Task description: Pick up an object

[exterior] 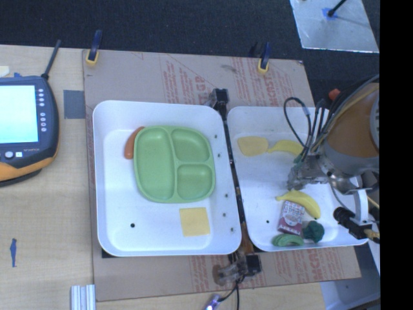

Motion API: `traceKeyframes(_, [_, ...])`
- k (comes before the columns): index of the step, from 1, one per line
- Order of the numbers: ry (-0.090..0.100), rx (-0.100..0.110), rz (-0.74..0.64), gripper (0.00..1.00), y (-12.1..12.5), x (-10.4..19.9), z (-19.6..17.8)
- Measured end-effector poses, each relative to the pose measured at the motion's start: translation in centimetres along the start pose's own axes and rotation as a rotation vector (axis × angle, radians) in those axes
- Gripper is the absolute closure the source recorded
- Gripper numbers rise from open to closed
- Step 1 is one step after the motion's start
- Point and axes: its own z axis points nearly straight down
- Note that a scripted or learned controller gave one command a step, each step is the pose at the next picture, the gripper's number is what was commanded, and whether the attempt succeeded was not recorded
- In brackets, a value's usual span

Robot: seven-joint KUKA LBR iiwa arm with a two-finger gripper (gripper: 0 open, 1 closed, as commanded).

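I am reaching in over the right-hand shallow white bin (258, 237), my hand (303, 173) low above its floor, just beside the upper end of the curved yellow toy banana (303, 202). From this slanted view I cannot tell how my hand is set, and I see nothing held in it.

The things I might take lie in that same bin. The banana sits right below my hand, touching the small dark red printed packet (292, 217) on its lower side. Beside the packet are the dark green lumpy toy broccoli (314, 231) and a light green rounded piece (287, 240), both by the near rim. Farther up lie a flat pale yellow chip-shaped piece (253, 146) and another yellow curved piece (286, 148), partly behind my black cables.

The left white bin (106, 173) holds a green three-part plastic plate (173, 163), an orange sausage-shaped toy (130, 144) tucked against its left edge, and a flat yellow square slice (194, 221), all well apart from me.

I judge this to be the approach, with no pick made yet. The next move calls for dropping squarely over the banana, clear of the packet, then lifting straight up.
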Motion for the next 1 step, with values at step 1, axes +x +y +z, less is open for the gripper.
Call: traceKeyframes(1, [-0.001, 0.0, -0.001, 0.0, 0.0, 0.0, 0.0])
